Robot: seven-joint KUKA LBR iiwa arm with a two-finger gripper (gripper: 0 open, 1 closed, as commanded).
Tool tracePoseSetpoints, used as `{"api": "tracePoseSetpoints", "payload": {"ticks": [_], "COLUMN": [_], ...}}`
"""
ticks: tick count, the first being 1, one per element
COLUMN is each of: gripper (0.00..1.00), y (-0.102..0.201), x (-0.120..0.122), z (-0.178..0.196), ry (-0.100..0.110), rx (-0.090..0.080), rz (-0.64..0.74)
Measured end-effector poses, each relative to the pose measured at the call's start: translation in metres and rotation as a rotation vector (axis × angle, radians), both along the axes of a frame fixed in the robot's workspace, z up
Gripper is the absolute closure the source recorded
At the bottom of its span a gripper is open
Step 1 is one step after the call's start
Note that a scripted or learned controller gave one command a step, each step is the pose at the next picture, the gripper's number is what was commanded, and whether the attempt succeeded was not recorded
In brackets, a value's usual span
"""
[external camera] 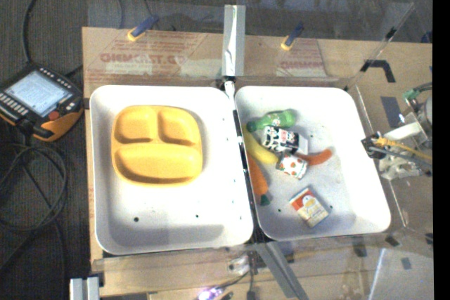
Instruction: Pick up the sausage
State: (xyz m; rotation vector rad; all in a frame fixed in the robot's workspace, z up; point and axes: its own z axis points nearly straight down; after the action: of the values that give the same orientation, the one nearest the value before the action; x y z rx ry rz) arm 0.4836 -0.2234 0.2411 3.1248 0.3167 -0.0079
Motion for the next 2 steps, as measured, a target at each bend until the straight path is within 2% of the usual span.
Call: {"api": "tracePoseSetpoints", "payload": {"ticks": [1,2], "gripper": [1.0,1.0], "y": [0.0,0.0], "x": [0.001,0.0], "z": [0.019,-0.003], "ry": [-0.002,0.0], "rx": [0.001,0.0], "rz": [0.001,0.0]}}
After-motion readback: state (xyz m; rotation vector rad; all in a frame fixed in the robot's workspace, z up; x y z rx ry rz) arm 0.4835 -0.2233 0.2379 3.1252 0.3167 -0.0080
